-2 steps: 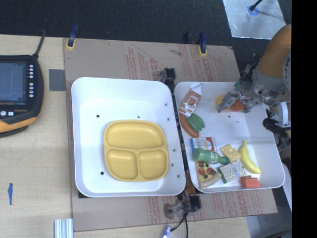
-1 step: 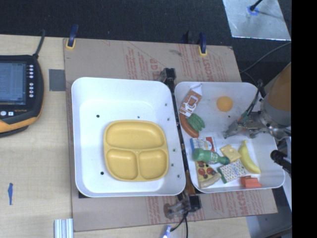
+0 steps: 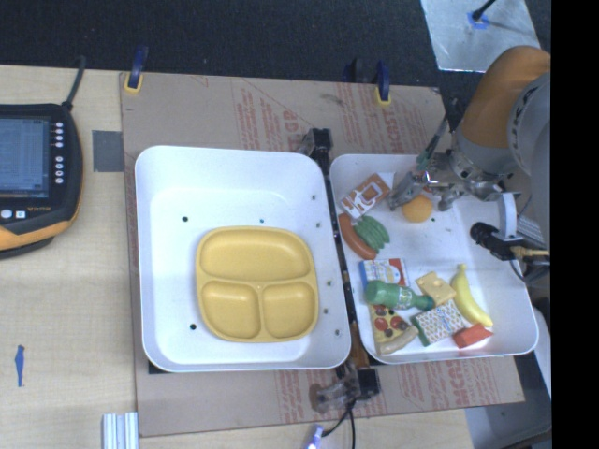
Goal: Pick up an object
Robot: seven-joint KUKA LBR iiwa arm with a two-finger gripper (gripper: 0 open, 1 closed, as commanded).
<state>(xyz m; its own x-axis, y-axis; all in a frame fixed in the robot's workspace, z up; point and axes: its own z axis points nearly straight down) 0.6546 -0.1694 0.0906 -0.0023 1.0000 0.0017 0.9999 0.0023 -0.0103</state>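
Observation:
The right white bin [image 3: 510, 344] holds several toy foods. An orange ball [image 3: 417, 210] lies near its far edge, and my gripper [image 3: 427, 191] hangs right over it, reaching in from the right; the ball's top is partly covered by the gripper. Further left lie a red-and-white box [image 3: 365, 195], a hot dog [image 3: 353, 238] and a green vegetable [image 3: 372, 229]. Toward the front are a green bottle [image 3: 393, 296], a pizza slice [image 3: 388, 326], a cheese wedge [image 3: 435, 285], a banana [image 3: 471, 296] and a chequered cracker [image 3: 438, 323].
The left white bin [image 3: 164, 195] carries a yellow divided plate [image 3: 257, 283]. A teach pendant [image 3: 28, 176] rests on the bench at the far left. Blue clamps [image 3: 137, 68] hold the cardboard's far edge. A black cable fitting [image 3: 491, 237] juts over the right bin's right side.

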